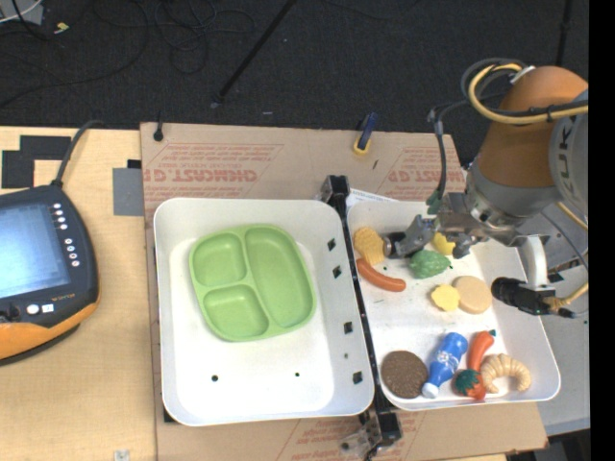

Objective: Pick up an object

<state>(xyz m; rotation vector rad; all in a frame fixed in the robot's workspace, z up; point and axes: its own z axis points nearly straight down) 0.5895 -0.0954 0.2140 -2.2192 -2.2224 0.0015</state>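
At the near edge of the right bin [548,377] lie small toy foods. Farther, the gripper [415,238] hangs directly over the green broccoli [428,263], near the corn [369,244]; its closure I cannot tell.

— Where am I driving this thing?
— A robotics lab: I see a teach pendant [38,262] at the frame's left, loose cables [144,27] on dark floor up top, cardboard [250,166] under the bins

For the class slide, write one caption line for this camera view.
The arm's end effector reaches over toy food in the right bin, by a green piece; a green divided plate sits in the left bin.
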